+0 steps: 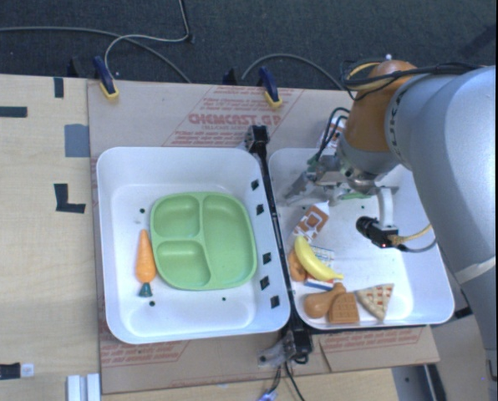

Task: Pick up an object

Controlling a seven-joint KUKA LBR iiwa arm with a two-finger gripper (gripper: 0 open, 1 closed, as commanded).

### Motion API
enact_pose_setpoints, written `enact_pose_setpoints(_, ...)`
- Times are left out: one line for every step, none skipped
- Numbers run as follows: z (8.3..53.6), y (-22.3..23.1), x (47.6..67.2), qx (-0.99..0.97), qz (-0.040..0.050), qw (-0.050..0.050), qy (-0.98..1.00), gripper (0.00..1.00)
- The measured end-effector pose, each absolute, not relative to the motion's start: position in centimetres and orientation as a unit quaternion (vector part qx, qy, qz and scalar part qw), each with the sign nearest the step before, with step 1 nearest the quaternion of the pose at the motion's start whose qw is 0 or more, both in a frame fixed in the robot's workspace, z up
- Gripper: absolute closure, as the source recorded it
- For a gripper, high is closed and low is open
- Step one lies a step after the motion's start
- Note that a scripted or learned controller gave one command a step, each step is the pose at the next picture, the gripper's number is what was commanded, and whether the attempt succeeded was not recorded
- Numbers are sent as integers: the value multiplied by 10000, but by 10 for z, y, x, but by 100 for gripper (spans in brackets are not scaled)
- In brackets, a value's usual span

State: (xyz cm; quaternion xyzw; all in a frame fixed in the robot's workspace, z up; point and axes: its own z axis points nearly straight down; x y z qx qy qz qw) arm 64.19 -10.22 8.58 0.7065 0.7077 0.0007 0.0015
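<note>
My gripper (316,195) hangs over the back left part of the right bin (416,266), its fingers spread open with nothing between them. Just in front of it lies a small orange-and-white patterned box (313,221). A yellow banana (316,260) rests further forward, partly over an orange piece (296,267). Near the bin's front edge sit a brown bread-like piece (343,309), a rounded brown piece (316,305) and a wedge-shaped slice (377,299).
The left bin (115,224) holds a green divided plate (203,241) and a toy carrot (144,257) along the plate's left side. A black divider (270,224) runs between the bins. The grey arm (449,165) covers the right bin's right side. Cables trail behind the bench.
</note>
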Motion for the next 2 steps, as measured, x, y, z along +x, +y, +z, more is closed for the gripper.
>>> enact_pose_setpoints(86,-100,608,7067,2,15,7075,0)
enact_pose_setpoints(96,-99,609,7067,12,21,7075,100)
